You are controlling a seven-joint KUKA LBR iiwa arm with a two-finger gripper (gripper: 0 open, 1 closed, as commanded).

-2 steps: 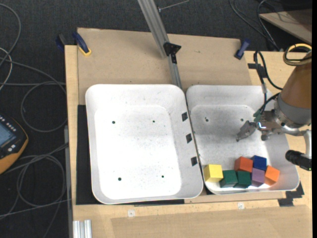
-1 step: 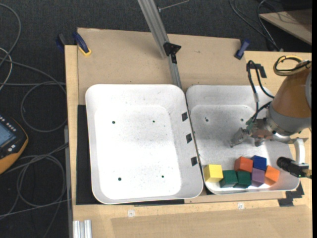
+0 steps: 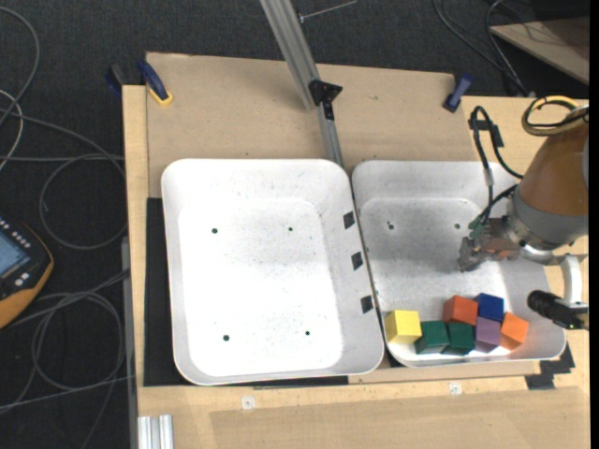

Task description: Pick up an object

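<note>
the shallow white plastic bin on the left (image 3: 187,251) lay on the pale wooden table (image 3: 234,110) with only small dark dots on its floor. just beside it, past a thin metal rail (image 3: 295,50), the second white bin (image 3: 412,195) carried all the blocks, bunched along its near wall at about six o'clock. reading across: a yellow cube (image 3: 404,325), a dark green block (image 3: 431,337), a second green block (image 3: 460,337) touching it, a red-orange block (image 3: 460,309) behind those, a blue cube (image 3: 490,305), a purple cube (image 3: 489,329) and an orange cube (image 3: 515,327) at the far right.

the grey arm's jaws (image 3: 473,251) hung over the bare floor of the right bin; whether they were open or closed could not be told, and nothing showed between them. the cluster lay toward six o'clock of the jaws, near but apart, with the red-orange and blue blocks closest. the blocks were packed touching, so a clean grip on one probably called for coming down on an outer piece.
</note>
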